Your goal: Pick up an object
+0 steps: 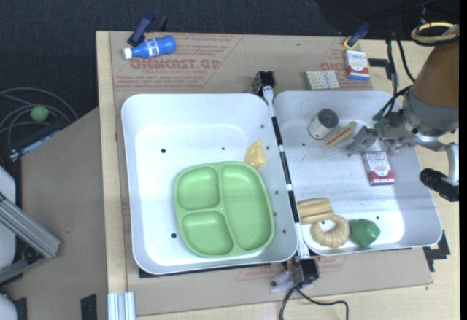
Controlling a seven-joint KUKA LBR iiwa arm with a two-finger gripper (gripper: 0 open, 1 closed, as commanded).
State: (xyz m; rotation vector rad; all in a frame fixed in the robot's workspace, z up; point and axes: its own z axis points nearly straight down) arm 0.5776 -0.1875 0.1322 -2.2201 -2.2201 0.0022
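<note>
My gripper (363,141) reaches into the right bin (408,202) from the right. It stands open just right of a small hot dog (339,136), with nothing between its fingers. A grey round can (325,120) lies left of the hot dog. A red and white packet (378,167) lies flat just below the gripper. At the bin's front are a bread piece (314,208), a ring-shaped bagel (330,230) and a green apple (365,232).
The left bin (146,136) holds a green divided plate (222,209) and a small yellow piece (255,154). Behind the bins, a blue bottle (152,47) and small cards (322,79) lie on the bench. A black clip (265,82) sits between the bins at the back.
</note>
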